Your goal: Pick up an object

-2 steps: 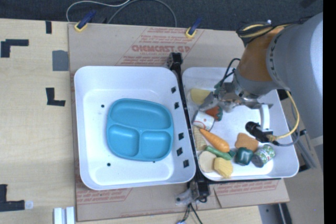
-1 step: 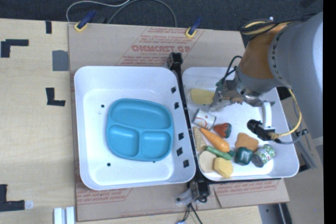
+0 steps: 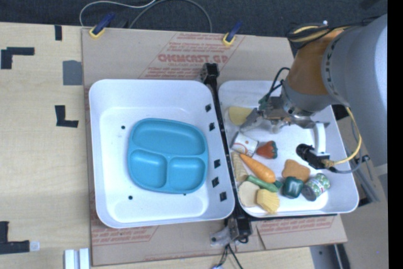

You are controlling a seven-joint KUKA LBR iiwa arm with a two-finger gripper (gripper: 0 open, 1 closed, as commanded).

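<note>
My gripper (image 3: 267,115) hangs low over the back half of the right bin (image 3: 343,201), pointing down and left from the grey arm with its orange band. Just left of it lies a pale yellow piece (image 3: 238,114). In front of it are a red strawberry-like toy (image 3: 268,149) and a white and red piece (image 3: 245,147). An orange carrot (image 3: 257,167) lies further forward. I see nothing lifted off the bin floor.
The front of the right bin holds a brown piece (image 3: 296,169), a teal can (image 3: 291,187), a silvery green ball (image 3: 317,186), yellow corn (image 3: 267,200) and a green bean (image 3: 261,184). The left bin (image 3: 101,135) holds a blue divided plate (image 3: 167,155).
</note>
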